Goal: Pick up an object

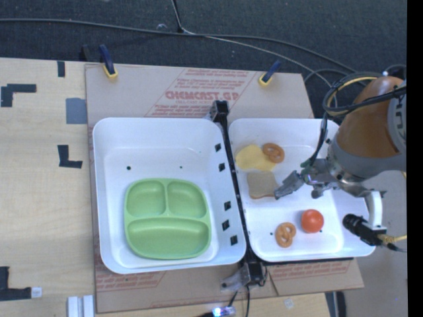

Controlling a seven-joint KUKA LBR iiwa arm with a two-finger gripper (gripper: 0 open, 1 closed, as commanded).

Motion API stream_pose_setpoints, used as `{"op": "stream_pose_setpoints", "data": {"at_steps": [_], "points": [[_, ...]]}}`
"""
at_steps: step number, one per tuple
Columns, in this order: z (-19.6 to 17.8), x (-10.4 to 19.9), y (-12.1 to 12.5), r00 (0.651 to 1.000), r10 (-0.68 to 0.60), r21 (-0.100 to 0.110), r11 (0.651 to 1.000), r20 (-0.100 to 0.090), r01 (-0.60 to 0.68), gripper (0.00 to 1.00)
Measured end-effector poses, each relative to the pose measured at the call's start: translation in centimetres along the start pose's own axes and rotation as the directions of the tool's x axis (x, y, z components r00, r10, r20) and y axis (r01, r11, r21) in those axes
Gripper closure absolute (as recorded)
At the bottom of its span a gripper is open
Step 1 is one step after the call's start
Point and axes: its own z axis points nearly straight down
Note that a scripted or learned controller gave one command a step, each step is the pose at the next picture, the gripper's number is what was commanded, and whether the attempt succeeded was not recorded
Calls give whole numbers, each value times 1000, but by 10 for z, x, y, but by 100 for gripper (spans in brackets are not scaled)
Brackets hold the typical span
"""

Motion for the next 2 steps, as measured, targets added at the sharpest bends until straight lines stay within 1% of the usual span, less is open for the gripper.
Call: {"op": "stream_pose_setpoints", "data": {"at_steps": [1,2], "points": [[52,-4,8,1000,1,0,1000,0,-1,0],[40,-3,9,1000,-1,-3,1000,0,1,100]]}}
